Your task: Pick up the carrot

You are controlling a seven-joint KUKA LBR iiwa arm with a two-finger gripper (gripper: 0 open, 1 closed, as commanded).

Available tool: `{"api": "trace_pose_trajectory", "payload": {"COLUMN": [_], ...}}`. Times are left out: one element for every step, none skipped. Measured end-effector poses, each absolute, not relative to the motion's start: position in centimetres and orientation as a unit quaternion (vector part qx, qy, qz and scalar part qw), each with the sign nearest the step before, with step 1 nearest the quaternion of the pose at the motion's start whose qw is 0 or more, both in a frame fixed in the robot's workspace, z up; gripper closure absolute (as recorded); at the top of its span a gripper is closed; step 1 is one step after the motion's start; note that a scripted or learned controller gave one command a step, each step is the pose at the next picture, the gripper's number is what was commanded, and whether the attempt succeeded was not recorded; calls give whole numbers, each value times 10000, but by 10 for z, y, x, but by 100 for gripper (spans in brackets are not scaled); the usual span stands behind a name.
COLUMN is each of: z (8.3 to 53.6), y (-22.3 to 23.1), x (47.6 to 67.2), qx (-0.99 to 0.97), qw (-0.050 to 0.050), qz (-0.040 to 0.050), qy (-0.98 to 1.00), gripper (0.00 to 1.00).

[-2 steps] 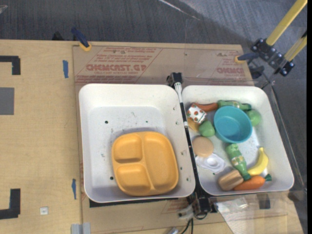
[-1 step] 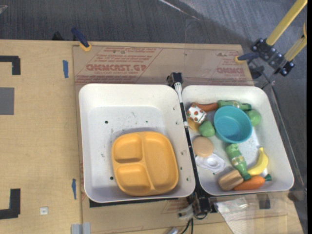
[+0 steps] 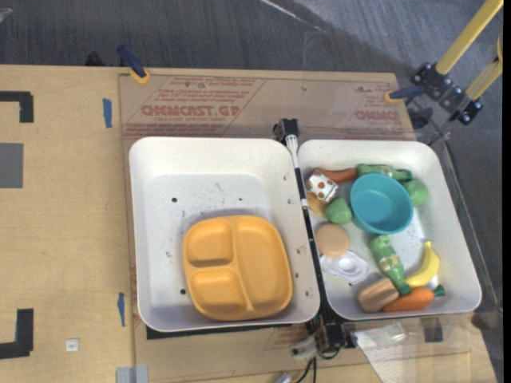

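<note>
Biggest first: tan bench top (image 3: 64, 214) across the left and middle of the frame, with a clear protective-film sheet (image 3: 263, 102) under the bins, red print along its upper edge.

Left bin (image 3: 152, 182), centre-left. It holds an orange-yellow divided plate (image 3: 237, 267) with three compartments, sitting flat in the bin's lower half.

Right bin (image 3: 449, 214), centre-right, touching the left bin along a black seam. It is crowded.

- Teal bowl (image 3: 381, 202): upright, upper middle of the right bin.
- Green piece (image 3: 383, 171): along the bin's top edge, behind the bowl.
- Orange tapered piece (image 3: 343, 175): upper left of the bin, just beside a red-and-white spotted toy (image 3: 321, 187).
- Tan round disc (image 3: 333, 238): left side, below a green round fruit (image 3: 339, 211).
- White flat piece (image 3: 345, 266): just below the disc.
- Banana (image 3: 427, 268): lower right, curved, tilted.
- Green bottle-shaped toy (image 3: 386, 255): between the bowl and the banana, leaning toward the lower right.
- Brown loaf-shaped piece (image 3: 377, 294): near the bottom edge.
- Small green ball (image 3: 416, 191): right of the bowl, touching it or nearly so.

Carrot (image 3: 409, 301): lower right corner of the right bin, lying flat along the bottom wall. Its green top points right, its left end is against the brown piece, and the banana is just above it.

Claw state: cannot tell.
</note>
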State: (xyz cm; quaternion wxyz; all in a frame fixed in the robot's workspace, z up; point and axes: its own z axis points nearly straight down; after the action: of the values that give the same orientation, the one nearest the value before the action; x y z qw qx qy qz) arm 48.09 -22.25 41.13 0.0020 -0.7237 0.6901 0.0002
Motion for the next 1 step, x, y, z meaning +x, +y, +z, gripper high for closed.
{"api": "trace_pose_trajectory", "payload": {"z": [411], "y": [-222], "x": [481], "qx": [-7238], "qw": [20], "qz": [2], "qy": [6901], "gripper": [0]}}
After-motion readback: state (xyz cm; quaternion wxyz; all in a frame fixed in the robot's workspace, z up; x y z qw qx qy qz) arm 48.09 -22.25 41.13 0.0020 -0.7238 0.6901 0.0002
